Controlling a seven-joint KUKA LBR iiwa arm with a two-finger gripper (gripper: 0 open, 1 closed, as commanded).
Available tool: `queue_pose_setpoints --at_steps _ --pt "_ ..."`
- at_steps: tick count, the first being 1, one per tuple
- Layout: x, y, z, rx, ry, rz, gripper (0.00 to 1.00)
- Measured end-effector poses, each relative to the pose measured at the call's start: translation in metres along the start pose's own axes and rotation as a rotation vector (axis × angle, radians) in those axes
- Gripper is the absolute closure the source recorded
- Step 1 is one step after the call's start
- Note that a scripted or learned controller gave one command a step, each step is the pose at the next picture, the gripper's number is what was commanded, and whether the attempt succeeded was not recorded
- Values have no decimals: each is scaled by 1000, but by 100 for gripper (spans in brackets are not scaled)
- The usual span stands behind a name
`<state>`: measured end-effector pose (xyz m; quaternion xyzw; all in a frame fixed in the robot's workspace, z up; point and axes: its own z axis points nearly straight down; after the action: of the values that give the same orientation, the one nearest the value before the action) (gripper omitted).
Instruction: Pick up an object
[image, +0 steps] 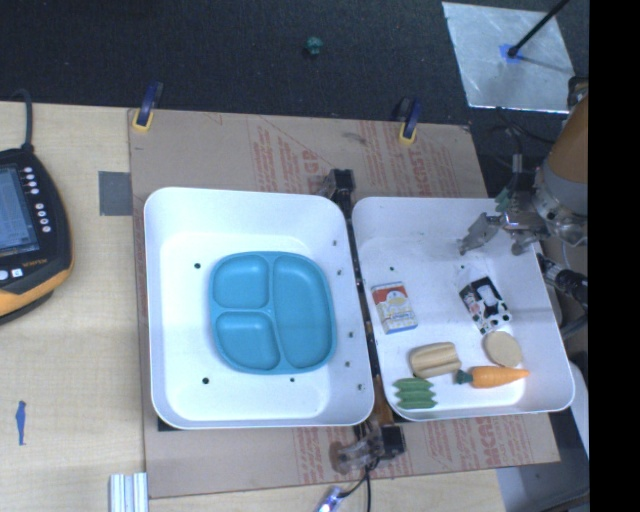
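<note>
My grey two-finger gripper (487, 232) hangs spread and empty, I think, over the right white bin's (437, 225) bare far end. Near its front rim: orange plastic carrot (494, 377), tan block (433, 359).

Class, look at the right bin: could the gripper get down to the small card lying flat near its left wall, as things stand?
Probably yes. The card lies alone on bare bin floor, apart from the other items, and the gripper hovers nearby over the right bin.

Divided plate (272, 310) in left bin (170, 215) — toys in right bin (430, 215)
</note>
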<state>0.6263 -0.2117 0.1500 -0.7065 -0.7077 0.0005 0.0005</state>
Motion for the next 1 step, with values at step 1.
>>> queue_pose_setpoints --at_steps 1 --pt "20 -73 34 4 0 -4 0"
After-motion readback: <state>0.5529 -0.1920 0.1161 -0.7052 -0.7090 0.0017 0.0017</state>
